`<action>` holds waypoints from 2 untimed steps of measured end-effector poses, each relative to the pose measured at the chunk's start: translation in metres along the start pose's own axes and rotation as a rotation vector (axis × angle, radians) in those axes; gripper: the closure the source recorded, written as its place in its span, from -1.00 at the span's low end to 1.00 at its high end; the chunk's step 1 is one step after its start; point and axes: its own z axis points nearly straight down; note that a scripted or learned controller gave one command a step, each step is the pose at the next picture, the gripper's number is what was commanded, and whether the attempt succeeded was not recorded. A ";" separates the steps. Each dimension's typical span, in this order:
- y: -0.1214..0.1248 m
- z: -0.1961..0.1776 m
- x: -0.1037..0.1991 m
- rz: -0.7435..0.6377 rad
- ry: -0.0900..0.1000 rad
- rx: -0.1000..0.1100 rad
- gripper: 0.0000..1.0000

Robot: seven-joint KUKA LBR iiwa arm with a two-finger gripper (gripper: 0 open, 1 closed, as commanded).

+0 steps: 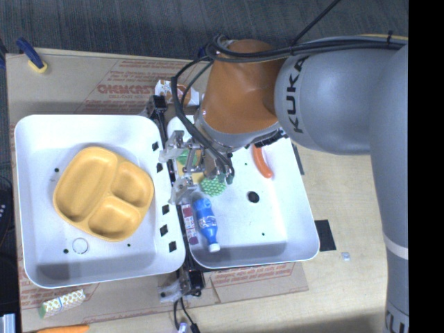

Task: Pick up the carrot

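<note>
Bench (333,179) is tan, topped with flattened printed cardboard (125,82) under the bins; dark grey carpeted floor (104,12) runs along 12 o'clock. A blue-and-yellow clip (31,55) sits at the cardboard's 10 o'clock corner, and a black square marker (324,234) sticks to the bench at 4 o'clock. Lighting is even and diffuse.

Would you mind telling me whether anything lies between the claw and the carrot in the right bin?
Nothing visible does. The claw sits low over the bin's left part, above a green item and near a blue bottle. The carrot lies to its right on bare bin floor, apart from both.
</note>
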 end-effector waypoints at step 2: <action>-0.007 -0.012 -0.090 -0.147 -0.006 0.001 1.00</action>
